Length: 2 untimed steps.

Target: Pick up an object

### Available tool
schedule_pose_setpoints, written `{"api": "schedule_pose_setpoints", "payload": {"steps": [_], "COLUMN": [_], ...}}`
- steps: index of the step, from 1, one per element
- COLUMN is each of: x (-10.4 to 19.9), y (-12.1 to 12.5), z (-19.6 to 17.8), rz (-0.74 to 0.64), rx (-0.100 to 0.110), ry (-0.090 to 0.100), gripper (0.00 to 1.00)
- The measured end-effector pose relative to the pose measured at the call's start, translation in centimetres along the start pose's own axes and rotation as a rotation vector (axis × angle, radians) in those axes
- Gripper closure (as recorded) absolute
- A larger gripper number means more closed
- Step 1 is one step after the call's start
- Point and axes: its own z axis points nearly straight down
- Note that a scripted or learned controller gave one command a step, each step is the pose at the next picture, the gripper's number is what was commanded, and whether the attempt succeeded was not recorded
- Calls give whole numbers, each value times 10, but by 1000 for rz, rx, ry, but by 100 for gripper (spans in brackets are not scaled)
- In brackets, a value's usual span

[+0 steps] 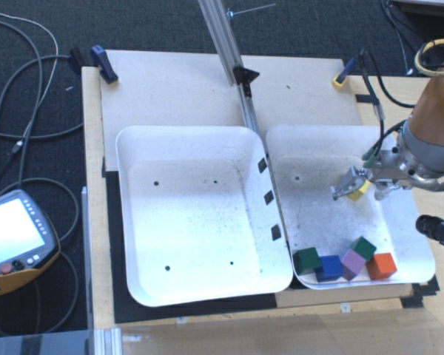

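My gripper [353, 186] hangs over the middle of the right bin [318, 134], reaching in from the right. A small yellow block [362, 189] shows between its fingers, and the gripper is shut on it. Along the bin's near edge lies a row of blocks: a green block [306, 259], a blue block [329, 268], a purple block [353, 263], a dark green block [365, 247] and an orange block [382, 265].
The left bin [185, 133] sits beside the right one, with a slanted metal pole [226, 43] rising behind the divide. A teach pendant [15, 235] and cables lie on the floor at left. Clamps hold the board's far corners.
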Motion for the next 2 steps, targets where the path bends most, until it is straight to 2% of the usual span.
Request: {"api": "schedule_pose_setpoints", "payload": {"steps": [1,2], "x": [53,-5], "y": [51,72], "z": [13,-3], "rz": [-7,4], "rx": [-2,-4], "ry": [1,-4], "gripper": [0,0]}}
